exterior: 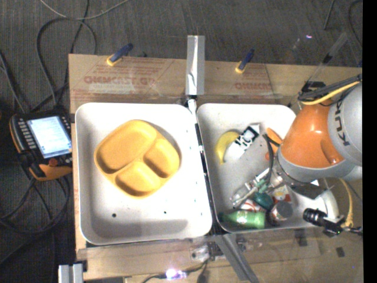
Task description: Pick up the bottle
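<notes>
While the arm (318,140) hangs over the right bin (206,158), nothing is lifted yet: the green bottle (242,219) lies by the near wall, left of the gripper (277,184), whose grip I cannot tell.

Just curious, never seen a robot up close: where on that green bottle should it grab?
Probably across the middle of the green bottle, coming straight down. It lies on its side along the right bin's near wall, with clutter behind, so fingers fit best over its narrow width.
</notes>
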Motion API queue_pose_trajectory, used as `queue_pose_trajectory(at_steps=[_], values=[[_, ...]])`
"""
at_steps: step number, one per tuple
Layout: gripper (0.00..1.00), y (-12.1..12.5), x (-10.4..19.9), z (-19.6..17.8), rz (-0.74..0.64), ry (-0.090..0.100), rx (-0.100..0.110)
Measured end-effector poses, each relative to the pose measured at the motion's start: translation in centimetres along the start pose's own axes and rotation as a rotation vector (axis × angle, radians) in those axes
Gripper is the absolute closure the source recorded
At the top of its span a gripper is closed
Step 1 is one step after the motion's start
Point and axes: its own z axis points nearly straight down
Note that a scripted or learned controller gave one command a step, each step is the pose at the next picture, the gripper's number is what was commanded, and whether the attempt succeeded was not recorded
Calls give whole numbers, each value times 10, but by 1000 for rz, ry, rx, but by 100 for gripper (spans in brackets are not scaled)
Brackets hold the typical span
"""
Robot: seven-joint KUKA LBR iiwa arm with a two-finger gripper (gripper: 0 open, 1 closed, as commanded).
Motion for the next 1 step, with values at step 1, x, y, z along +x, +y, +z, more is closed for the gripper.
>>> queue_pose_trajectory(at_steps=[1], values=[[0, -16, -52, 24, 41, 5, -16]])
